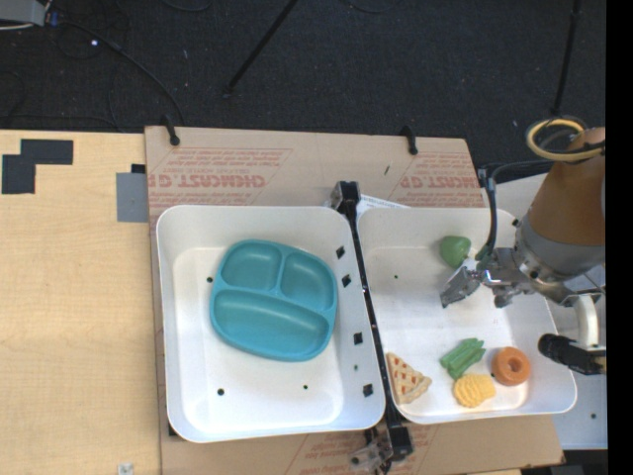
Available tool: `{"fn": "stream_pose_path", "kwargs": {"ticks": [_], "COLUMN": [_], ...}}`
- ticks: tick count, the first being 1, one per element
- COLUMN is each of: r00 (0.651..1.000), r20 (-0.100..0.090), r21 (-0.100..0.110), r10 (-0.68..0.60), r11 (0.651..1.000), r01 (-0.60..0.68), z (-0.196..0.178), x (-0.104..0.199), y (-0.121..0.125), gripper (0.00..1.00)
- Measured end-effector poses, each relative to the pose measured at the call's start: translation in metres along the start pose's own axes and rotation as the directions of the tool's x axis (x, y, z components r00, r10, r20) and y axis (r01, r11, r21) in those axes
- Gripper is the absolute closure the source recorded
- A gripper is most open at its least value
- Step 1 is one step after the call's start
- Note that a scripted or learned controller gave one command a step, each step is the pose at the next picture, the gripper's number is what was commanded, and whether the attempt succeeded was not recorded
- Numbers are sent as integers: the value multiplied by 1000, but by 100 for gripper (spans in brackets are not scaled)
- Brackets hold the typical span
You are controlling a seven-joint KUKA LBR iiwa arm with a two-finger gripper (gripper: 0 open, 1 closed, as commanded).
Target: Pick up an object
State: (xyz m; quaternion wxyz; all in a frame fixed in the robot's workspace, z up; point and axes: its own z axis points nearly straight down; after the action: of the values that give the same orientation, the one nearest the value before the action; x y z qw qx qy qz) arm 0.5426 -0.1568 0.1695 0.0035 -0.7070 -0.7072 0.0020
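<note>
Your gripper point(460, 290) hung over the right bin point(415, 255), beside the green lump point(455, 250); you could not tell its state from this view. Along the bin's near edge sat a pizza slice point(406, 377), green vegetable point(462, 355), corn point(474, 391) and orange ring point(511, 365). A teal divided plate point(274, 299) lay in the left bin point(188, 364).

Divided plate point(274, 298) in left bin point(188, 384), toy foods in right bin point(420, 226), claw point(459, 290) above right bin

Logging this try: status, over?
Gripper low in right bin, nothing visibly held. Green toy just beyond it. Other toys sit nearer, apart.
</note>
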Motion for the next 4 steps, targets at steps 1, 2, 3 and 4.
{"fn": "stream_pose_path", "kwargs": {"ticks": [1, 2, 3, 4], "r00": [1000, 1000, 1000, 1000], "r20": [-1, 1, 0, 2], "r21": [0, -3, -4, -8], "r10": [2, 2, 5, 3], "r11": [1000, 1000, 1000, 1000], "r01": [-2, -2, -5, -3], "z": [47, 84, 71, 30], "x": [8, 9, 8, 7], "y": [1, 0, 1, -1], "gripper": [0, 0, 100, 100]}}
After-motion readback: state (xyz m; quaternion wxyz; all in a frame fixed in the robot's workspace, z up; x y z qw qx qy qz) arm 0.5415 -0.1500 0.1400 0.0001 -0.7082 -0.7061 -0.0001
